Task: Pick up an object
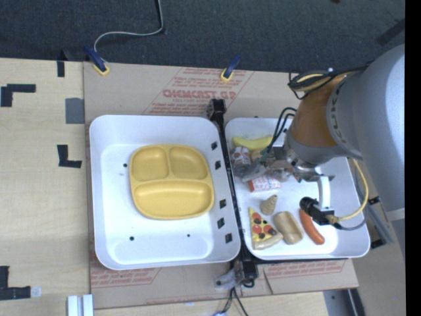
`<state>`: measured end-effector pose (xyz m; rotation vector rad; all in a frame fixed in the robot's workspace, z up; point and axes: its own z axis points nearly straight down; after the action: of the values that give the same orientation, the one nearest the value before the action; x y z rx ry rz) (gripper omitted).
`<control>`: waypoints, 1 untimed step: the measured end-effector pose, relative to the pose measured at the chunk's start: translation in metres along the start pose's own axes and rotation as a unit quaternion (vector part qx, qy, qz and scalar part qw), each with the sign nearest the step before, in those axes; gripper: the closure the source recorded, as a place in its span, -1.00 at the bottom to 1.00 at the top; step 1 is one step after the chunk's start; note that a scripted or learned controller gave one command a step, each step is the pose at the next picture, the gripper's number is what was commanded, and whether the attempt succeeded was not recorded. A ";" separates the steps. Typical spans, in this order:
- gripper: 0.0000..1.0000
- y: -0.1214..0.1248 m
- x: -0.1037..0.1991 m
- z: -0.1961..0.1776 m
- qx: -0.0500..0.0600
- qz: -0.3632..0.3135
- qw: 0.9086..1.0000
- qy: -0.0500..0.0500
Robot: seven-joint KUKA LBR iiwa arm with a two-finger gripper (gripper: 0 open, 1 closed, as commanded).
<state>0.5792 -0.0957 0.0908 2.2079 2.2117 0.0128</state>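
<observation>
The fingers [258, 170] reach down into the upper left part of the right bin [348, 245], among a clutter of small items, and whether they are released or clenched on anything cannot be told from this slanted view. Just beside them lie a small red and white packet [263, 185] and a red-marked can [241, 155], with a yellow banana [252, 141] near the bin's top wall. Lower in the same bin sit a tan cone-shaped piece [268, 205], a pizza slice [263, 230], a bread roll [287, 227] and a red-orange hot dog [312, 228], side by side along the bottom. The arm [368, 117] comes in from the right, its orange band [312, 120] above the wrist, with cables looping around it. The left bin [108, 176] holds a yellow divided plate [172, 181] with three compartments, lying flat near its middle. Both bins rest on a cardboard sheet [191, 91] clipped to the tabletop [39, 176].
</observation>
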 end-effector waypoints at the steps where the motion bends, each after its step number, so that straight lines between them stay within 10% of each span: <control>1: 1.00 0.002 0.001 -0.011 -0.002 0.000 1.000 0.001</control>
<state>0.5806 -0.0942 0.1021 2.2068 2.2126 0.0194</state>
